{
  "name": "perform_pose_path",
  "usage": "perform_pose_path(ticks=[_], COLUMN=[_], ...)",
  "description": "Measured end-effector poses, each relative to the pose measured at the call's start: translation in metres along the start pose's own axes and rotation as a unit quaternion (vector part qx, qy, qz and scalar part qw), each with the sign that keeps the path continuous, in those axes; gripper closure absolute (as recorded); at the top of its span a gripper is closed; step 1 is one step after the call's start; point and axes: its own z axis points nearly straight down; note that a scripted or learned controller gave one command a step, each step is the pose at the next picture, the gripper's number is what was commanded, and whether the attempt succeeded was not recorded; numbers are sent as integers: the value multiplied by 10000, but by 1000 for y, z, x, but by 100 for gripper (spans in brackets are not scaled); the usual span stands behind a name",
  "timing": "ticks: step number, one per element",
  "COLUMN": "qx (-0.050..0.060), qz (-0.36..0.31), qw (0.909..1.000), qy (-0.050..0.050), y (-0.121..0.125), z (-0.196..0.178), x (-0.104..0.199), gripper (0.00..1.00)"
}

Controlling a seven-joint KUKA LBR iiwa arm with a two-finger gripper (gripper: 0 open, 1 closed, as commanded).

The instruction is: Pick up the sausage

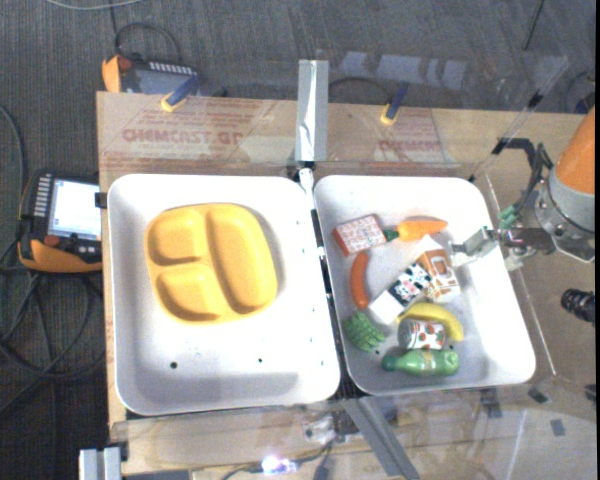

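The sausage (360,278) is a reddish-orange curved link lying lengthwise in the left part of the right bin (500,343), close to the divider between the bins. My gripper (473,246) hangs over the right bin's upper right area, well to the right of the sausage and apart from it. A carton and other small items lie between them. The grey wrist and its orange band (585,158) reach in from the right edge.
Around the sausage lie a red patterned box (360,234), a carrot (421,228), a black-and-white carton (412,283), a small box (441,277), broccoli (363,330), a banana (435,318), a can (426,337) and a green vegetable (420,362). A yellow divided plate (213,260) sits in the left bin (130,368).
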Motion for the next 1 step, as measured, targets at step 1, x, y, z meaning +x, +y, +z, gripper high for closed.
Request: perform_pose_path(ticks=[1], qx=[-162], qz=[-660], qw=[9977], qy=[-63], y=[66], z=[93], x=[71], gripper=[0])
